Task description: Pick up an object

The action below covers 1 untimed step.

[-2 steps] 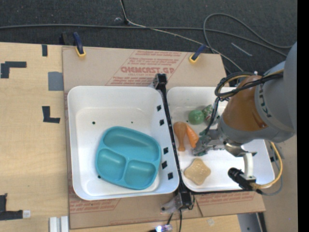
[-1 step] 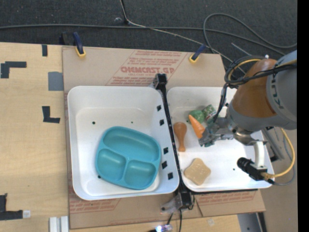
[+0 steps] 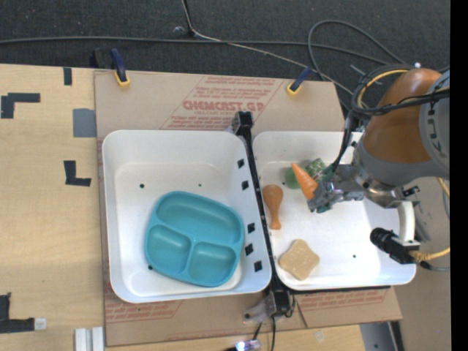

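Note:
In the right bin (image 3: 344, 269), my gripper (image 3: 320, 200) hangs low over the middle, reaching in from the right. An orange carrot (image 3: 303, 179) lies right against its upper left side, and a green leafy piece (image 3: 315, 167) lies just behind the carrot. A tan drumstick (image 3: 273, 204) lies to the gripper's left, near the divider between the bins. A beige slice of bread (image 3: 298, 259) rests near the bin's front. Whether the carrot is in the gripper's hold is not visible.
The left bin (image 3: 124, 159) holds a blue divided plate (image 3: 194, 238) in its front half. A black divider (image 3: 252, 196) runs between the bins. Cables loop above the arm (image 3: 398, 134) at the right. Both bins sit on a cardboard sheet (image 3: 212, 97).

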Each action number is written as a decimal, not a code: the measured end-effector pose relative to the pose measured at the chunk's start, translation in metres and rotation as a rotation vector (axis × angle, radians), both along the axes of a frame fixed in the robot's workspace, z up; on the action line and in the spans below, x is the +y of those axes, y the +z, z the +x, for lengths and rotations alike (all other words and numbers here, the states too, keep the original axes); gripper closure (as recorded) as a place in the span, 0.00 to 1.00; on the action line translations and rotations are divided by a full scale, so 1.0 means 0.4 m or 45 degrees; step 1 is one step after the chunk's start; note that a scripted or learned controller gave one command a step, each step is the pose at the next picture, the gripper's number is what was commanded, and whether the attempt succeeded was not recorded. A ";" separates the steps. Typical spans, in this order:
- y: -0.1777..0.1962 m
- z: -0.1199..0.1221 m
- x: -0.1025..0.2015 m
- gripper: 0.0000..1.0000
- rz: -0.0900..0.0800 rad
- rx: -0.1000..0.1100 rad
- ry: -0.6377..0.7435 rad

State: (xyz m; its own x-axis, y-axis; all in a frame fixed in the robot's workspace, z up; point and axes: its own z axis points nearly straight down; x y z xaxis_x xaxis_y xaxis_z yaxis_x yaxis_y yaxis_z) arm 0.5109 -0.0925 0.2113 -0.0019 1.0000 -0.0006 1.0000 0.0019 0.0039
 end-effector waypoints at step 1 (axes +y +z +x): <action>0.155 0.013 -0.008 1.00 -0.001 -0.001 -0.001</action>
